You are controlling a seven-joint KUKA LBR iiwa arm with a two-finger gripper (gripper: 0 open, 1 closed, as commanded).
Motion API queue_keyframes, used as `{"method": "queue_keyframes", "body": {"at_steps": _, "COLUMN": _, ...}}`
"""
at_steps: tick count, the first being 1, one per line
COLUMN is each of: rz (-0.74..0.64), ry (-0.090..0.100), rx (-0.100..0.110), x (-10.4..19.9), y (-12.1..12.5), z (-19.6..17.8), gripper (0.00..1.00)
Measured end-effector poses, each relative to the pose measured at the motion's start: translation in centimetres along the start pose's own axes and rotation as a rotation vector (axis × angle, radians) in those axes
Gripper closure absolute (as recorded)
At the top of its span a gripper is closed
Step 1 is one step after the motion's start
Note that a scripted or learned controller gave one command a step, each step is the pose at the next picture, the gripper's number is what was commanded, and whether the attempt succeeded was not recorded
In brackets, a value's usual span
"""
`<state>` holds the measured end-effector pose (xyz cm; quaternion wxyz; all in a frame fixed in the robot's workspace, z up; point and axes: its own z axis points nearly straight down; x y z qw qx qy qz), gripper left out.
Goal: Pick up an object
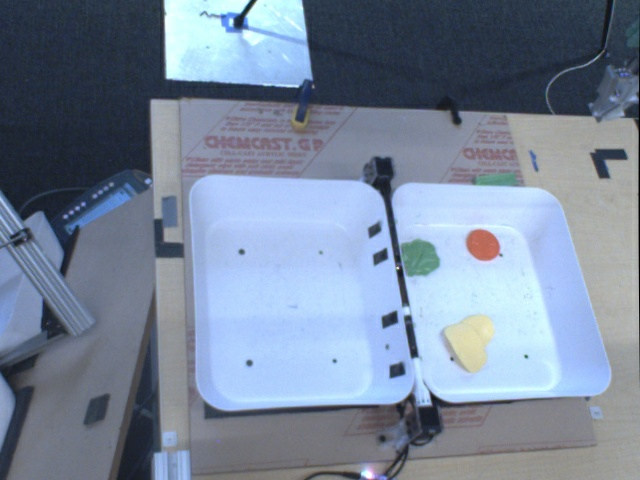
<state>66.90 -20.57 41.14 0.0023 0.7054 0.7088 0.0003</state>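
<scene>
Three small things lie in the right bin (560,268), any of which could be the object to pick. An orange disc (483,245) sits in the upper middle of that bin's floor. To its left, close to the wall shared with the other bin, lies a green leafy-looking piece (419,258). Below both, toward the lower middle of the bin, rests a pale yellow lump (470,341), wider at the bottom than at the top. The three are well apart from one another and none touches a wall, though the green piece lies just beside the dividing edge.

The left bin (215,268) fills the centre-left of the frame; its floor shows a few dark specks. Along the seam between the two bins run several small dark clips (385,258), and a cable connector (424,420) hangs at the seam's lower end.

Both bins rest on a brown board printed with red lettering (262,143), which lies on a light wooden bench (610,198). At the board's upper edge stands a small yellow and blue clamp (301,106). Above it, at the top of the frame, a shiny square metal plate (240,48) lies on dark carpet. At the far left edge an angled metal rail (35,268) and a grey device with buttons (100,200) are visible. A white cable (575,68) loops in the upper right corner.

The gripper's state cannot be told from this view.
</scene>
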Motion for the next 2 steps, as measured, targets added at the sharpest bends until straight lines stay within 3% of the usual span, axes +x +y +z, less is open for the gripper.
{"method": "queue_keyframes", "body": {"at_steps": 2, "rz": -0.001, "ry": 0.000, "rx": -0.001, "x": 0.0, "y": 0.0, "z": -3.2, "gripper": 1.00}}
